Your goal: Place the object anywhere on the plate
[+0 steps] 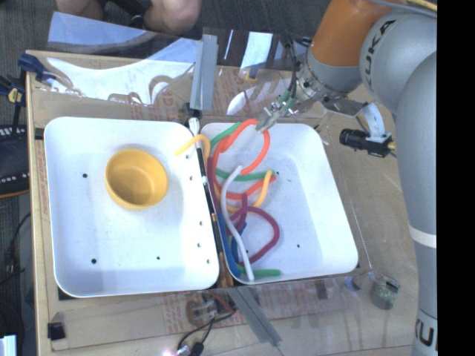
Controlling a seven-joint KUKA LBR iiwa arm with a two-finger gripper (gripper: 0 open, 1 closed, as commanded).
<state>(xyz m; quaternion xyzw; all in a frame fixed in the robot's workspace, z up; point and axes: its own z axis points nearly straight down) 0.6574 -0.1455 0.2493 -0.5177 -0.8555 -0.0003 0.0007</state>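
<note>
The task's thing looked to be a long, limp orange rubbery cord (pixel 261 148), looped in an arc at the far end of the right shallow white bin (pixel 326 199), its top end drawn up to the pincer (pixel 269 119). That pincer hung just above the bin's far rim, and its fingers appeared pinched together on the orange cord's upper end, though the tips were small and hard to make out. Two bins sat side by side on the wooden tabletop (pixel 386 221). The left shallow white bin (pixel 82 243) carried one round yellow dish-like plate (pixel 136 177), set toward its left middle. The right bin carried a tangle of cords: besides the orange one I could pick out a green cord (pixel 254 176), a white cord (pixel 236 228), a purple cord (pixel 269 232), a blue cord (pixel 234 256) and a yellow cord (pixel 190 145) draped over the shared rim between the bins.
</note>
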